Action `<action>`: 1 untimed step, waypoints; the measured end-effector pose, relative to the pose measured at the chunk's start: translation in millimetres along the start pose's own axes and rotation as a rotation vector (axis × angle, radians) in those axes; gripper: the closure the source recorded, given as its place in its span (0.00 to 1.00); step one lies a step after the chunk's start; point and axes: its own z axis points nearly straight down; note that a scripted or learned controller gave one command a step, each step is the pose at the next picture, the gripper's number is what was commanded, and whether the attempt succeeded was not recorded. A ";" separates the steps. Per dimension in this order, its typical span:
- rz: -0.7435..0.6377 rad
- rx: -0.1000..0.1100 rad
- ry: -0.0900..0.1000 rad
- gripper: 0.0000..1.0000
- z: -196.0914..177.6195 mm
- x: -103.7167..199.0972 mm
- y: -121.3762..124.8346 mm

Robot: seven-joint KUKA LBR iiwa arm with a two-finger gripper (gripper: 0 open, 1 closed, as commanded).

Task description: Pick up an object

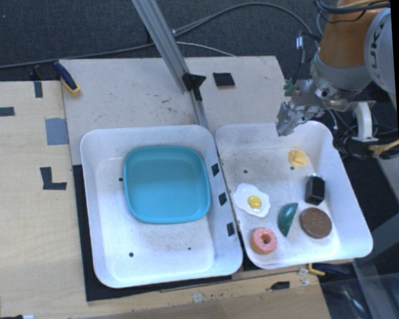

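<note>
The right bin (344,179) holds several small items: a yellow piece (297,158), a black block (315,189), a fried egg toy (251,201), a green wedge (287,218), a brown disc (316,223) and a pink doughnut (264,241). My gripper (287,123) hangs over the bin's far edge, above and just left of the yellow piece. Nothing shows between its fingers.
The left bin (105,216) carries a turquoise square plate (166,183). A slanted metal post (171,51) rises behind the bins. Cables trail at the right beside the arm (351,42). A yellow-and-blue clamp (67,77) lies at the board's far left corner.
</note>
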 end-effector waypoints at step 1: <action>0.000 -0.001 0.000 1.00 -0.5 45.1 -12.5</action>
